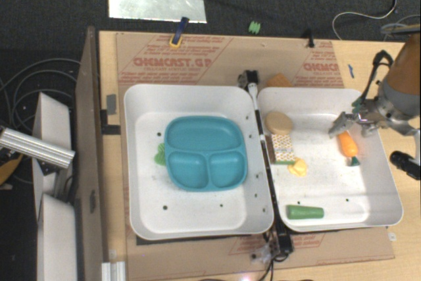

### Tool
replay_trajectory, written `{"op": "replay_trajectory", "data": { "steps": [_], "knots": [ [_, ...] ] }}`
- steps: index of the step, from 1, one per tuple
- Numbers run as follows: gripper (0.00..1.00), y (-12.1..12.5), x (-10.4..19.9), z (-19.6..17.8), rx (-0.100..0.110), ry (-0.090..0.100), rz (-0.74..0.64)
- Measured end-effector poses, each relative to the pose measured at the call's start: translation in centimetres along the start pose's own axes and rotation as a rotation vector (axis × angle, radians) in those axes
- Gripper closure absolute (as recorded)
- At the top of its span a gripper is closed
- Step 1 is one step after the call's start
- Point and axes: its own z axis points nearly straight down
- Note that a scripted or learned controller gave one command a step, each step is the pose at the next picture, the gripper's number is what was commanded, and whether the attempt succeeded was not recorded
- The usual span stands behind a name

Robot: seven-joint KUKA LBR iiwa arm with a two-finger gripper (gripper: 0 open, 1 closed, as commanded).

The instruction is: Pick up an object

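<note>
Dark carpet surrounds the counter, whose cardboard top carries 2 shallow white bins side by side. In the left bin sits a blue divided tray with a small green thing peeking out at its left edge. The right bin holds several pieces: a tan round piece, a patterned card, a yellow piece, a green cylinder near the front wall, and an orange carrot-like toy.

Reaching in from the right, the arm puts its end effector over the right bin's far right part. Whether it is released or clenched cannot be told at this angle; nothing is seen between its parts.

The carrot-like toy is the closest candidate. It lies just below and slightly left of the end effector in the view, toward the bin's front. Its long axis runs from upper left to lower right, steeply, with a small green tip at the lower right end. A grasp would likely need to close across that axis, on the orange body. The other pieces lie well apart to the left.
</note>
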Motion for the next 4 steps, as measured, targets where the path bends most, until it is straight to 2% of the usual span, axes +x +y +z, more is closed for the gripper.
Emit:
{"op": "replay_trajectory", "data": {
  "steps": [1,2,3,4],
  "knots": [
    [0.0,1.2,0.1,6.8,0.002,0.0,-0.005],
    [1.0,1.4,0.0,5.4,-0.003,-0.001,-0.005],
    [1.0,-3.8,3.7,6.6,0.005,0.003,0.0],
    [1.0,-6.0,13.2,-4.1,-0.008,0.004,-0.012]
  ]
}}
